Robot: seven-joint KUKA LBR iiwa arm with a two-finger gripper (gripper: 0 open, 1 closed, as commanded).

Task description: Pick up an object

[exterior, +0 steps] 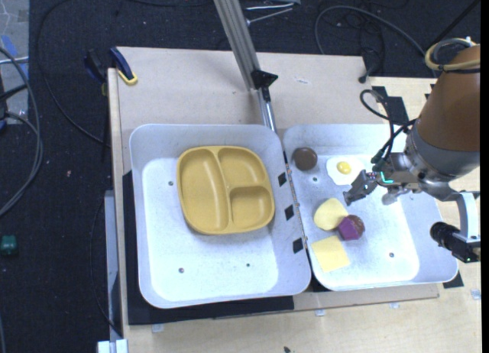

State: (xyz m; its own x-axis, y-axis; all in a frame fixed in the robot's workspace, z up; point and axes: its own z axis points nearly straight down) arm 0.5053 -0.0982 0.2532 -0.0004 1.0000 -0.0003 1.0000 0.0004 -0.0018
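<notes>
Two shallow white bins sit side by side on the wooden table (191,84). The left bin (153,267) holds a yellow divided plate (225,189), lying flat in its upper middle. The right bin (397,263) holds the small things: a brown ball (305,159) near its upper left corner, a fried-egg toy (341,168) just right of the ball, a pale yellow rounded piece (330,213) lower down, a purple piece (351,228) touching that piece's lower right side, and a flat yellow square block (330,253) below both, near the bin's lower left corner.

The arm reaches in from the right edge of the frame, its orange band at upper right. The gripper (365,188) hangs over the middle of the right bin, just right of the fried-egg toy and above the purple piece. Its dark fingers (357,190) stand apart, nothing between them.
</notes>
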